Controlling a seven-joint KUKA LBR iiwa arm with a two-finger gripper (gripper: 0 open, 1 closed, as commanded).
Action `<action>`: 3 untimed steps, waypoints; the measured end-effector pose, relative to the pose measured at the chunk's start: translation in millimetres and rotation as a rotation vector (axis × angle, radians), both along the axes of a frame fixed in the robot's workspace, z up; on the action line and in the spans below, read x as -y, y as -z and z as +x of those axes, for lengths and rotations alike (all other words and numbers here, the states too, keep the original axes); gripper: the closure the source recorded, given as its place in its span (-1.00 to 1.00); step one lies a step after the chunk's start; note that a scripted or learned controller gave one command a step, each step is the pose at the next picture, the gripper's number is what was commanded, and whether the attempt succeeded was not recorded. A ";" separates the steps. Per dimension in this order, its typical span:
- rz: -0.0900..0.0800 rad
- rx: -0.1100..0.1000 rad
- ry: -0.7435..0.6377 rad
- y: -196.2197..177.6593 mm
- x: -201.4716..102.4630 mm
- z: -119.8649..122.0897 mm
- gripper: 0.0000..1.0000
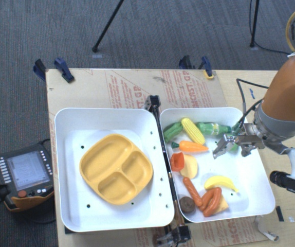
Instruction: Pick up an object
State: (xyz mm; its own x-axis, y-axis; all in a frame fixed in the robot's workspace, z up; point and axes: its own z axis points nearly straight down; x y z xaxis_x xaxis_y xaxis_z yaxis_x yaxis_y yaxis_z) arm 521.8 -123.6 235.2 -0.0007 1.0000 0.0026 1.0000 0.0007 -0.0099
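The right bin (pixel 250 174) holds several toy foods: a corn cob (pixel 194 130), a green pod (pixel 172 131), a green vegetable (pixel 213 128), a carrot (pixel 192 147), a red pepper piece (pixel 177 161), a pale slice (pixel 189 166), a banana (pixel 221 182), sausages (pixel 192 190) and a brown ball (pixel 187 204). My gripper (pixel 223 146) hangs low over the bin's upper middle, just right of the carrot's tip and below the green vegetable. It looks open, and nothing sits between its fingers.
In the left bin (pixel 68 138) lies a yellow divided plate (pixel 116 167). A teach pendant (pixel 21 176) rests off the bench's left side. Blue clamps (pixel 64 68) grip the board's far edge. Bare bin floor lies right of the banana.
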 end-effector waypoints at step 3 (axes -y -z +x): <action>-0.001 0.000 -0.083 25.3 -102.5 -46.5 1.00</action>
